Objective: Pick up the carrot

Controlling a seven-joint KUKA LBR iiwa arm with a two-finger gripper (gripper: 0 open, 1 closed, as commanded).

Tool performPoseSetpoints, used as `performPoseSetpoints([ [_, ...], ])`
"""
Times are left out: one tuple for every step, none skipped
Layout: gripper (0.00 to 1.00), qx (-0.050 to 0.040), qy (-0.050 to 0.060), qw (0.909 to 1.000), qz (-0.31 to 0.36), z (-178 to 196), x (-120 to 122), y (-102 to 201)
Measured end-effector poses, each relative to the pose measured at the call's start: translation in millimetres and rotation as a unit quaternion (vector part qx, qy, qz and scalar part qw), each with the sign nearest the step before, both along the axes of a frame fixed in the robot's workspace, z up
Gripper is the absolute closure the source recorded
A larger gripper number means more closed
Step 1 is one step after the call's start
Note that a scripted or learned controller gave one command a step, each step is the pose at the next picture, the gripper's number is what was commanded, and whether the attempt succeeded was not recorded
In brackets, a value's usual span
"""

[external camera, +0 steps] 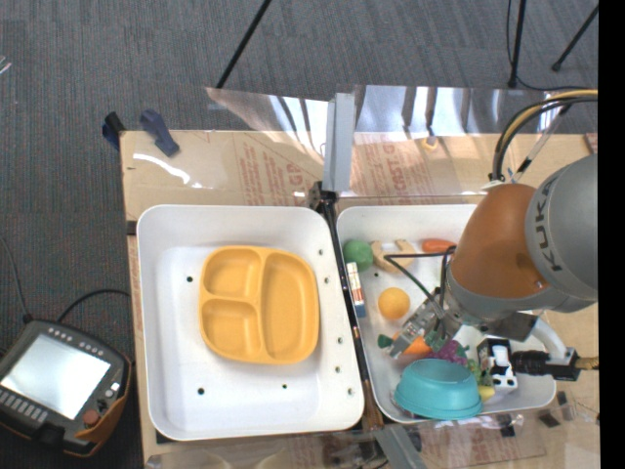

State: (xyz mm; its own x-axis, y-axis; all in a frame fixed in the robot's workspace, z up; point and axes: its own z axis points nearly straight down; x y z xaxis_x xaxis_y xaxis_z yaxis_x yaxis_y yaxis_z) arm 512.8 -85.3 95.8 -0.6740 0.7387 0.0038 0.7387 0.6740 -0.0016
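Carrot lies low in the right bin, orange with a green top, just behind the teal bowl. The gripper sits right over it, angled down, likely placed for the grab; whether its jaws are wide, narrow or closed on the carrot I cannot tell. Beyond it rest an orange ball and a green ball. The yellow divided plate fills the left bin.
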Motion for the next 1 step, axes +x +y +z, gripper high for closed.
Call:
performPoseSetpoints([
  [1.0,-0.0006,-0.003,0.9963,-0.086,92.7,-1.2,58.0],
])
